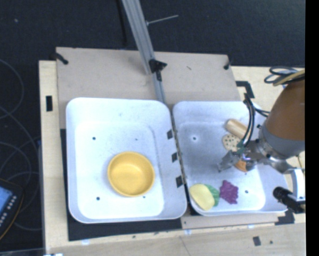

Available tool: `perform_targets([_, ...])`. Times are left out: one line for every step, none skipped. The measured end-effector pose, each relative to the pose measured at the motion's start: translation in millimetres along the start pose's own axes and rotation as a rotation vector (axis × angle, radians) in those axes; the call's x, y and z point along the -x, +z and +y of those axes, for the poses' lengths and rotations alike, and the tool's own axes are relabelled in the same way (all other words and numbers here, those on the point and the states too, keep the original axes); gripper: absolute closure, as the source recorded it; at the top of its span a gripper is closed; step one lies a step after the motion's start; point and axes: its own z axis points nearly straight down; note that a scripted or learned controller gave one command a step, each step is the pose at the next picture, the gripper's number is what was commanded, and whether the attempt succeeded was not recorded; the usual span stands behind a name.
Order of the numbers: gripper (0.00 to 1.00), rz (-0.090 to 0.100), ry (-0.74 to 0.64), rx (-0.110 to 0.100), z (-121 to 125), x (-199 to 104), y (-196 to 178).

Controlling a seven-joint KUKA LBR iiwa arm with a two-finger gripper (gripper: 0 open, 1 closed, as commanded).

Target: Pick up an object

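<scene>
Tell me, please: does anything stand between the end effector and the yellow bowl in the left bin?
Yes. The end effector is low in the right bin, and the yellow bowl sits in the left bin. The two bins' adjoining walls lie between them. No loose object lies on that line; the purple piece sits nearer the front.

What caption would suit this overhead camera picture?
Robot arm reaching into the right bin among small toys, a yellow bowl in the left bin.
</scene>
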Motion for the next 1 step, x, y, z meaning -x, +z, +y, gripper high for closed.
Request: perform_targets([0.00, 0.000, 0.000, 0.001, 5.0, 0.9, 43.8])
